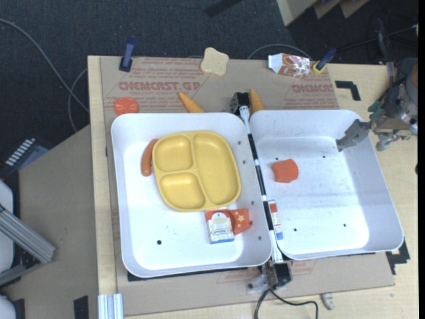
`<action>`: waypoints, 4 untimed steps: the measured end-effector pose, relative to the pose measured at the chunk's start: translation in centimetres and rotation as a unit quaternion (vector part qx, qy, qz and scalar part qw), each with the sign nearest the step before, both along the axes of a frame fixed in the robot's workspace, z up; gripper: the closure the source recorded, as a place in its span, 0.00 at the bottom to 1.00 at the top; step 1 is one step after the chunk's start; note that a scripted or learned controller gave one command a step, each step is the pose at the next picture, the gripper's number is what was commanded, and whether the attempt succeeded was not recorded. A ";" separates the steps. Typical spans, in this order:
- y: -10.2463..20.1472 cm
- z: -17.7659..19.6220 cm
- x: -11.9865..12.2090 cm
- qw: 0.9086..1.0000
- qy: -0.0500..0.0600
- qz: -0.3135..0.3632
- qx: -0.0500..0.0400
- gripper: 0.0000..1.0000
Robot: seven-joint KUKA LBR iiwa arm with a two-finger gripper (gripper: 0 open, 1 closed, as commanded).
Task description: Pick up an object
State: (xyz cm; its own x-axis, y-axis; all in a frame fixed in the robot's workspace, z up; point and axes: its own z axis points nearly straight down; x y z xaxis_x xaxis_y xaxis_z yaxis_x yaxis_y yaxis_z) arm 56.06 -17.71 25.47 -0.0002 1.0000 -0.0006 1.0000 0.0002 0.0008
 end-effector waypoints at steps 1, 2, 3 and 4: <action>5.9 -6.7 2.6 1.000 0.001 0.001 0.001 0.00; 7.9 -16.5 4.6 1.000 -0.005 0.001 0.001 0.00; 7.9 -16.4 3.0 1.000 -0.008 0.000 0.000 0.00; 8.4 -16.8 2.5 1.000 -0.003 0.000 0.000 0.00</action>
State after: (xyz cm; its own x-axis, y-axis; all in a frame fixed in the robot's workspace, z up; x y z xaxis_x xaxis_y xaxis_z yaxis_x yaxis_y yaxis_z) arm 58.57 -9.31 8.70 -0.0009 1.0000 0.0001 1.0000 0.0009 0.0063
